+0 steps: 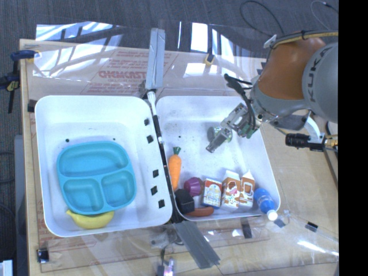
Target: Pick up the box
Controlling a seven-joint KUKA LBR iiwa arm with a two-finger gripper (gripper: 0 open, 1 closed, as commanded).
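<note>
We see the end effector (217, 138) hovering mid-frame over the right bin (261, 148), tilted down-left; its fingers look slightly parted with nothing between them. The box (212, 192) stands low in that bin, along the bottom edge, next to two small cartons (239, 191). Left of it sit a purple item (193, 186), a carrot (175, 168) and a sausage (200, 212). A blue bottle (264, 202) lies at lower right. The left bin (46, 125) holds a blue tray (95, 175) and a banana (91, 218).

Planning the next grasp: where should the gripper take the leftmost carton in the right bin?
Probably from above, closing across the leftmost carton at its upper end. Another carton crowds one side and a purple toy the other, so gaps look tight. The gripper hovers above the bin floor.
</note>
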